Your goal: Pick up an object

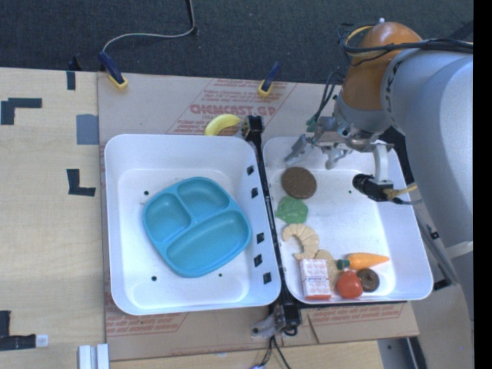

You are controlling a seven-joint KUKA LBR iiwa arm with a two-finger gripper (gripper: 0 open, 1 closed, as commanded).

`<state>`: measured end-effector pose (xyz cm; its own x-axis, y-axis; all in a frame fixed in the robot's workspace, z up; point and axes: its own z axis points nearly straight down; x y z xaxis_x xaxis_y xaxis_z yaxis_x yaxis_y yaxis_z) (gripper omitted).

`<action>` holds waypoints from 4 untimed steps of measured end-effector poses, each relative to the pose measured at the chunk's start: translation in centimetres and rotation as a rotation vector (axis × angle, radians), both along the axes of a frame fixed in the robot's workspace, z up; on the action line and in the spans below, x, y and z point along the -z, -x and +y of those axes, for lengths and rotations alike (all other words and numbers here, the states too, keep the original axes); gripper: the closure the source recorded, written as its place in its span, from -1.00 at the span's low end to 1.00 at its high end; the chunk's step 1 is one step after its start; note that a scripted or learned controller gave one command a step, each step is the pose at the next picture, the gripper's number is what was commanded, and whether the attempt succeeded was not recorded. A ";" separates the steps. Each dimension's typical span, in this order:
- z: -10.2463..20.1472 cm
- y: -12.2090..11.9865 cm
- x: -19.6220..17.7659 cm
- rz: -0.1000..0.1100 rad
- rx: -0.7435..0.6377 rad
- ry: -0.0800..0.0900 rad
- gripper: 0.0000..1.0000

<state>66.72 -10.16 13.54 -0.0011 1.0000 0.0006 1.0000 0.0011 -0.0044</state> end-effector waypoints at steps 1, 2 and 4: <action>0.0 1.2 5.0 -0.006 -0.001 0.002 -1.00; -0.3 0.6 5.0 -0.006 -0.001 0.001 -1.00; 0.7 1.7 5.0 -0.006 0.000 0.003 -1.00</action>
